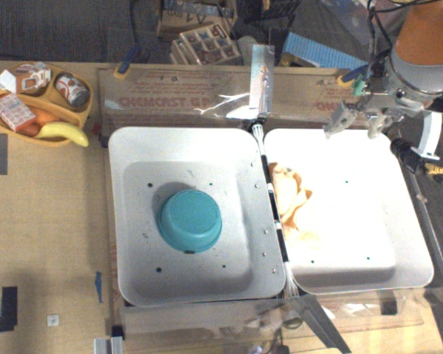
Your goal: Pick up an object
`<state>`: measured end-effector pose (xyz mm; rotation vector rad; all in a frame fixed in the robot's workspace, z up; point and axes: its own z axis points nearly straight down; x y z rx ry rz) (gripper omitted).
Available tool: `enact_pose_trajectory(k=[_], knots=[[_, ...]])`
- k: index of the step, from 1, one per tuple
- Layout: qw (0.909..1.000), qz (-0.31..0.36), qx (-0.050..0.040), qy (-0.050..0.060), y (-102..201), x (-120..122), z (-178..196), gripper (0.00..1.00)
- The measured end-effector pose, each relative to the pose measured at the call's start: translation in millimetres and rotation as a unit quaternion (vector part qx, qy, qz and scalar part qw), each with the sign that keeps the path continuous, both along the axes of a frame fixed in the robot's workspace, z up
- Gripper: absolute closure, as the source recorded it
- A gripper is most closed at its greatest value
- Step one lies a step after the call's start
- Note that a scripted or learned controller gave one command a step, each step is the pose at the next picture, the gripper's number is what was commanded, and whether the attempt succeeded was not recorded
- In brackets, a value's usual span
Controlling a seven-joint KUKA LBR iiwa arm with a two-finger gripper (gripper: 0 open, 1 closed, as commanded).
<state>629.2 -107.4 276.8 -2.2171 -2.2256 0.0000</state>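
Note:
A teal bowl [190, 220] lies upside down in the middle of the left bin [133, 161]. A pale tan, crumpled-looking object [290, 198] rests against the left wall of the right bin [384, 220]. My gripper [358, 121] hangs above the far edge of the right bin, well apart from both objects. Its two fingers are spread, and nothing sits between them.
A divider rail [272, 198] runs between the two bins. A cardboard strip [177, 98] lies behind them. A yellow tray [37, 116] with a banana and toy food sits at the far left. Cables and clutter lie beyond the bench.

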Motion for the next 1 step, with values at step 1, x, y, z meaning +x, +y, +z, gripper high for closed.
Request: enact_pose_trajectory(k=[1], knots=[[1.0000,0.010,-0.0001,0.000,-48.6,-1.9,-23.4,0.00]])
